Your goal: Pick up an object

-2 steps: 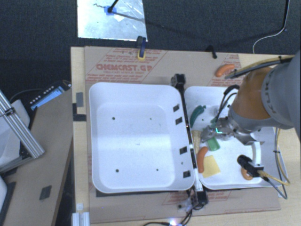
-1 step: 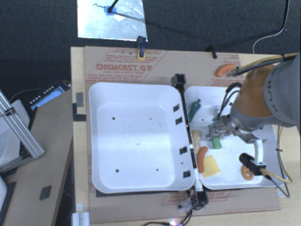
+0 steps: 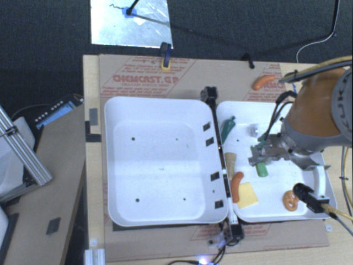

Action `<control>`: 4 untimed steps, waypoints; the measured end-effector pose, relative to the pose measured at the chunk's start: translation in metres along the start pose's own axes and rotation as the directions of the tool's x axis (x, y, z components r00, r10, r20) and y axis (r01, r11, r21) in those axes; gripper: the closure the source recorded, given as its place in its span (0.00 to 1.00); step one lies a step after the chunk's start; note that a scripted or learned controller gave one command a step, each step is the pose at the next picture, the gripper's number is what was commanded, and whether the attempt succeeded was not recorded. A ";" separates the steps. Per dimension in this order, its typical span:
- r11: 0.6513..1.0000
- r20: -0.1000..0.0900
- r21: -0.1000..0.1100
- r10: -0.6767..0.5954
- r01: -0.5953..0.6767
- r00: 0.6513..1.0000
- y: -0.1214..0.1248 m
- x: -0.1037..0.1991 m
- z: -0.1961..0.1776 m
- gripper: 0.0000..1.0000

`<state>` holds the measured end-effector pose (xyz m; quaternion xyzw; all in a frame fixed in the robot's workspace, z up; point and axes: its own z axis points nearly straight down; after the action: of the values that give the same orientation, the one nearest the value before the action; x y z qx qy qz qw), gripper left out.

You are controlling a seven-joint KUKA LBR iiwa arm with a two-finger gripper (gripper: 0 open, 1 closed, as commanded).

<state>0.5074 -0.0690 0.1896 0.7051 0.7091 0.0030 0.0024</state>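
The arm point(image 3: 317, 106) enters from the right and extends over the right bin point(image 3: 276, 110). The gripper point(image 3: 263, 158) is positioned low over the middle of this bin. A small green block point(image 3: 262, 170) lies directly below the gripper tip, touching or just beside it. Whether the fingers are apart or together cannot be determined, and the block is not visibly clamped between them.

Contents of the right bin:
- A dark green elongated object point(image 3: 226, 127) lies near the upper left corner, tilted.
- A beige stick-shaped item point(image 3: 230, 161) lies along the left wall.
- An orange sausage-shaped item point(image 3: 236, 185) lies below the beige item, near the left wall.
- A yellow wedge point(image 3: 247, 195) lies just beside the orange item, on its right.
- A brown pretzel-shaped item point(image 3: 290, 200) lies near the lower right corner.
- A small grey object point(image 3: 253, 130) lies in the upper middle area.

A second orange sausage-shaped item point(image 3: 263, 82) lies outside the bins, on the cardboard sheet point(image 3: 143, 76) beyond the right bin. The left bin point(image 3: 160, 159) stands alongside, touching the right bin at the central divider.
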 end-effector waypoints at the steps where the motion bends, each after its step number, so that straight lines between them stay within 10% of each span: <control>1: 1.000 -0.001 0.008 -0.002 0.002 1.000 -0.021 0.042 0.005 1.00; 4: 1.000 0.000 0.006 0.004 -0.004 1.000 -0.016 0.039 0.005 1.00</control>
<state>0.4912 -0.0303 0.1843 0.7067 0.7075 0.0008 0.0004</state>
